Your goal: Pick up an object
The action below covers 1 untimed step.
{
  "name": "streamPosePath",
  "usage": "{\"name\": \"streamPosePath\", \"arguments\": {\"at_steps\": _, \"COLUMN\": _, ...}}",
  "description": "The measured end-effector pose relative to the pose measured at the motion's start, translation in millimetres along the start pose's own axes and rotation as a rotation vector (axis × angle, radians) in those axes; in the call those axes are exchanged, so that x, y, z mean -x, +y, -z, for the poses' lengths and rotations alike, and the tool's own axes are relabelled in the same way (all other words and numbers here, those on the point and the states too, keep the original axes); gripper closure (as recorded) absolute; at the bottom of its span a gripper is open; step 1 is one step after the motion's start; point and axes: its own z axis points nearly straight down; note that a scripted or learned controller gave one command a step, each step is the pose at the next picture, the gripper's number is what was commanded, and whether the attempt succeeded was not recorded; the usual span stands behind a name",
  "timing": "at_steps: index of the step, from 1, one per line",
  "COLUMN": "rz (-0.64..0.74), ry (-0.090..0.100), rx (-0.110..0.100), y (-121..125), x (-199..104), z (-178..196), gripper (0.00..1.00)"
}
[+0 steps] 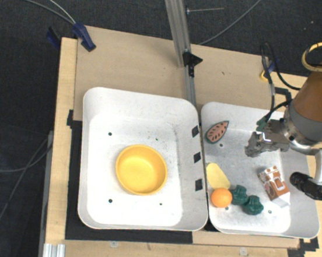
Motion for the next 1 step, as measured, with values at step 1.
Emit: {"name": "streamPosePath", "arguments": {"at_steps": 1, "rz": 0.0, "ry": -0.001, "rx": -0.001, "y": 1.9, "x": -0.5, "z": 37.9, "gripper": 1.0}}
